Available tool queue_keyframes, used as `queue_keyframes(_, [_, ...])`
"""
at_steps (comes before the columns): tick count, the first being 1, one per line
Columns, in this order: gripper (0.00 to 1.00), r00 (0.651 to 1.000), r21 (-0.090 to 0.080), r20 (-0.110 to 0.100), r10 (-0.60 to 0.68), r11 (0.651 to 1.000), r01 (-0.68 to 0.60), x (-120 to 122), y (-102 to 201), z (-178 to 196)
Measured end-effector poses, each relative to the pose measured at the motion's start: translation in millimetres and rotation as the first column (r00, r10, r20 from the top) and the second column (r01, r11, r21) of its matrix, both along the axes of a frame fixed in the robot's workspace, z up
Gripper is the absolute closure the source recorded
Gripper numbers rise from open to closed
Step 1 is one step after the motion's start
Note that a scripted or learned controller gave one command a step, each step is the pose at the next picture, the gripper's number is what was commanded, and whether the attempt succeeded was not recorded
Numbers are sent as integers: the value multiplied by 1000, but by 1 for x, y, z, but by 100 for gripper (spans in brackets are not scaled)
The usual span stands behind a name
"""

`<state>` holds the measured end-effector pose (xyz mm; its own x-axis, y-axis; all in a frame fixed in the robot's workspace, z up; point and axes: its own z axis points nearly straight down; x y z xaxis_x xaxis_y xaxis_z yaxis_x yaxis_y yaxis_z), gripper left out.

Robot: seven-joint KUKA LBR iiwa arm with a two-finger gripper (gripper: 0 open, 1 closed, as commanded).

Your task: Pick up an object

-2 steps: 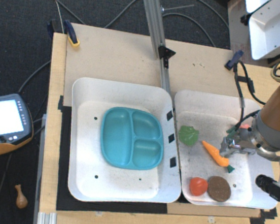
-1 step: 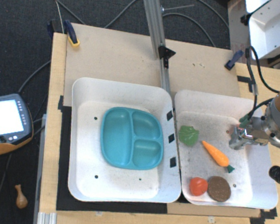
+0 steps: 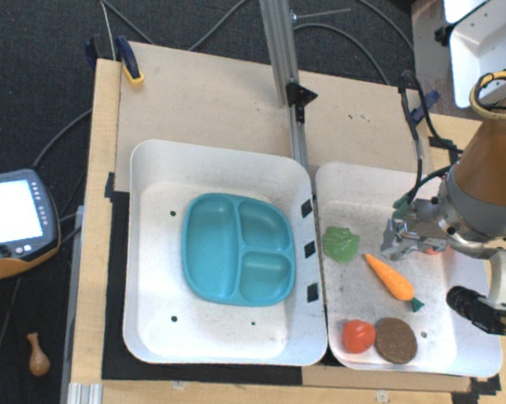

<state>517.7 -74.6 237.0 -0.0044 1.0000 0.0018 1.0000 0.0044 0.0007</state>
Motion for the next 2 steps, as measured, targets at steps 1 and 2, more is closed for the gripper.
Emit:
queue_keyframes(1, [100, 1000, 1, 1, 3, 1000, -3, 15, 49, 7])
queue_keyframes(2, [100, 1000, 0, -1, 2, 1000, -2, 31, 101, -6])
